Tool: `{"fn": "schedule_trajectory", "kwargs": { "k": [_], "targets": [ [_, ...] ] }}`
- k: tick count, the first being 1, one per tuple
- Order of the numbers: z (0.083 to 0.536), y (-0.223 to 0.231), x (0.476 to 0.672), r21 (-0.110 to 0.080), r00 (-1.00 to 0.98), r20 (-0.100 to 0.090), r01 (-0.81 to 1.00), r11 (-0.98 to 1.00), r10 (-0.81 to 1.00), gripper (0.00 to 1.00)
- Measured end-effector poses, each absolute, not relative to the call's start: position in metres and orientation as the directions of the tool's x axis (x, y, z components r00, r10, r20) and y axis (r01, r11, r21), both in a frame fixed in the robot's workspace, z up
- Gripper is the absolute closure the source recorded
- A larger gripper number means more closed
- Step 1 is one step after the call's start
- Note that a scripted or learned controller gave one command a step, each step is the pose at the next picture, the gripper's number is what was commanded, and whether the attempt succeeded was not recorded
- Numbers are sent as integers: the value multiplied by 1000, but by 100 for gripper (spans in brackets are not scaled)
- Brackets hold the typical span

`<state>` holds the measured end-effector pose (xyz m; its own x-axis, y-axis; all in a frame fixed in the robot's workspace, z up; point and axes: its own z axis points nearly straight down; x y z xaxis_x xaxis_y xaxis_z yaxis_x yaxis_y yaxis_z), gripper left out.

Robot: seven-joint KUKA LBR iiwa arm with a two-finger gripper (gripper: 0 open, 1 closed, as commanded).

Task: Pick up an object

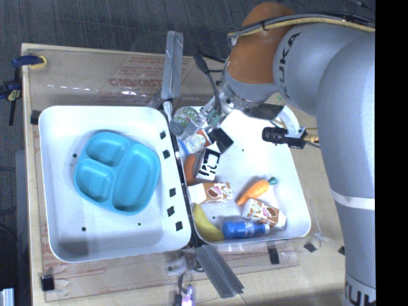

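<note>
bench [95,75] | left bin [57,171]: blue tray [118,171] | gripper [191,125] possibly over bottle

Robotics lab; KUKA arm [331,75] over bench [95,65] (two white bins [51,171], clamped).

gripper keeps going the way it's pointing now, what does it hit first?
Most likely the clear plastic bottle lying at the right bin's upper left corner: the gripper points down and left right at it. They overlap from this slanted view, so whether contact is already made is unclear.
</note>
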<state>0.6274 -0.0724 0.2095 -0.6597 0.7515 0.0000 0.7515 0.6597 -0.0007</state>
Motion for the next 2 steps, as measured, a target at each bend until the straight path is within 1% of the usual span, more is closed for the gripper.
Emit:
{"fn": "schedule_trajectory", "kwargs": {
  "k": [1, 2],
  "targets": [
    [203, -121, 572, -3, -527, 2, 850, 527, 850, 100],
    [213, -56, 638, -2, -498, 0, 867, 498, 867, 100]
  ]
}}
